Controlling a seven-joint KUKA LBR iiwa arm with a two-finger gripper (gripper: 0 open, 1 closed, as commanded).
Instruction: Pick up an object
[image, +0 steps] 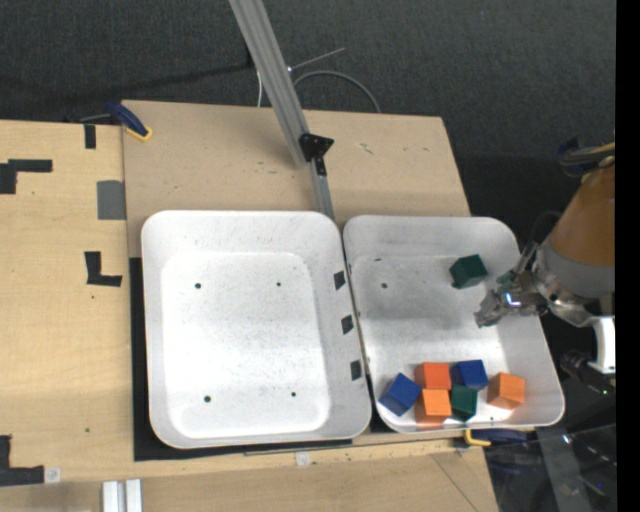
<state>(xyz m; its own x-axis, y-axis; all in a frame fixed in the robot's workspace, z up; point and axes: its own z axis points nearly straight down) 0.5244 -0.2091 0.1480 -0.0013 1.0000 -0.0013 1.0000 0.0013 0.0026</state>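
My gripper (503, 292) hangs over the right side of the right bin (420, 240), open, with nothing between its fingers. A dark green block (467, 270) lies just to its left, apart from it. Along the bin's front edge sits a cluster of blocks: a blue one (400, 392), an orange one (434, 375), a second blue one (469, 373), another orange one (435, 403), a green one (462, 401) and an orange one (507, 389) at the right end.
The left bin (240, 230) adjoins the right one, with small black clips on the shared rim. A slanted metal pole (285, 90) runs down to the rim behind the bins. The arm's orange band (590, 220) is at the right.
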